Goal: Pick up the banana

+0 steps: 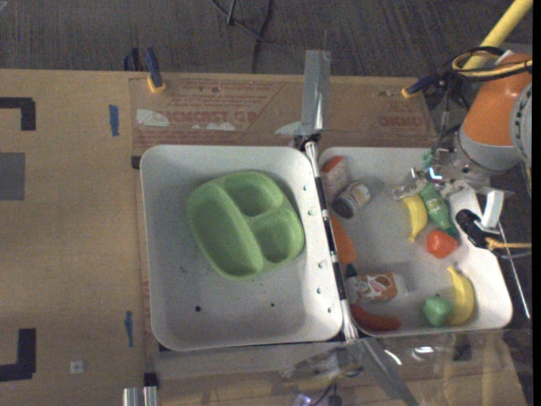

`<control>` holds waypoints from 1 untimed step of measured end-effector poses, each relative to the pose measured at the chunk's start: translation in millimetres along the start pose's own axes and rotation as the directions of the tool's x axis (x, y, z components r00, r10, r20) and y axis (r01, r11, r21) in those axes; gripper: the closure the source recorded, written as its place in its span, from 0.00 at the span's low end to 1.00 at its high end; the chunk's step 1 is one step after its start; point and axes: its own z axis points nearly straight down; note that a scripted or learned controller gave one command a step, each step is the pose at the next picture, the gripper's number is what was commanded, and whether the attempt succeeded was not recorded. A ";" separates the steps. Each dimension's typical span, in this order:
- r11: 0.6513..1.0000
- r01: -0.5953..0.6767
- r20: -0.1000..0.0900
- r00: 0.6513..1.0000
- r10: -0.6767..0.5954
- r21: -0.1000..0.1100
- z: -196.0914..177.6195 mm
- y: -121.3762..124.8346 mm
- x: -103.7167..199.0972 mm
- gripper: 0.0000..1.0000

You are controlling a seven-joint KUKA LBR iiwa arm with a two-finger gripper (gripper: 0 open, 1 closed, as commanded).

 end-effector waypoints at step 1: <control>0.996 -0.087 0.005 0.996 0.087 0.001 -43.8 24.4 10.7 0.00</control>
